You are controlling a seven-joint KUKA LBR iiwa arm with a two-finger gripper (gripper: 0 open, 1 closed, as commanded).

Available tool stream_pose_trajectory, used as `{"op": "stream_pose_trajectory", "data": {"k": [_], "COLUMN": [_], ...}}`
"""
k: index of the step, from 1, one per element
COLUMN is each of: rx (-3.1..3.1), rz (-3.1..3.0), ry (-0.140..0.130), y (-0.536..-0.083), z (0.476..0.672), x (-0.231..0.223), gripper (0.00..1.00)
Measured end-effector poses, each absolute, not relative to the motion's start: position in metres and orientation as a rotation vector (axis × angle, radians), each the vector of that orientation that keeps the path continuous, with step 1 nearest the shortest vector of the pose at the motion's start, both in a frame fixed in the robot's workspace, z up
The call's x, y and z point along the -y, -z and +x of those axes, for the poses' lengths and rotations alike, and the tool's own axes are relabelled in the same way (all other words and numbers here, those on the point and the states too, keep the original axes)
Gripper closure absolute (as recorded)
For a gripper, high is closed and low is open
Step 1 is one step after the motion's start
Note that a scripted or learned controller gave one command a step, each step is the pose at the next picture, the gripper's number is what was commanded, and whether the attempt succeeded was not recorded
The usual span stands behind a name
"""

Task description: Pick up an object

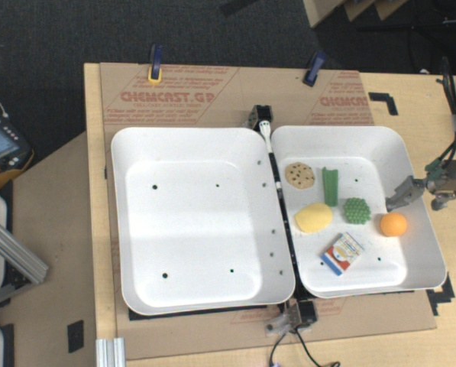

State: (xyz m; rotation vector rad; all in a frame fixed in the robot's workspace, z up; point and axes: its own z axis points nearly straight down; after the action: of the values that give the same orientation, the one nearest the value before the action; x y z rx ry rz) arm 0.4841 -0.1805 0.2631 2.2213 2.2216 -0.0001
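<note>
The right bin [365,145] holds several small objects. A round cookie [299,176] lies near its left wall, with a green stick [331,186] beside it. Below them sit a yellow lemon [313,218] and a bumpy green ball [356,210]. An orange ball [393,225] rests close to the bin's right wall, and a small red, white and blue box [341,254] lies toward the front. My gripper [408,193] hangs over the right rim of this bin, just above and to the right of the orange ball, and holds nothing that I can see.
The left bin [136,159] stands beside the right one on a brown board [212,90]. Two clamps [156,63] [315,67] grip the board's far edge. A black connector [260,117] sits between the bins at the back, and cables run at the front [292,327].
</note>
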Motion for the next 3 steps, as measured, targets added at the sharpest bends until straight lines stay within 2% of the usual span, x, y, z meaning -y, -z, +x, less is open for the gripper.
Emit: {"op": "stream_pose_trajectory", "data": {"k": [1,2,3], "rx": [-2.228,-2.230,-2.220], "rz": [2.220,2.218,2.219], "ry": [0.001,-0.001,-0.004], "y": [-0.132,-0.082,-0.096], "z": [0.547,0.572,0.572], "x": [0.177,0.121,0.125], "gripper": [0.00,0.00,1.00]}}
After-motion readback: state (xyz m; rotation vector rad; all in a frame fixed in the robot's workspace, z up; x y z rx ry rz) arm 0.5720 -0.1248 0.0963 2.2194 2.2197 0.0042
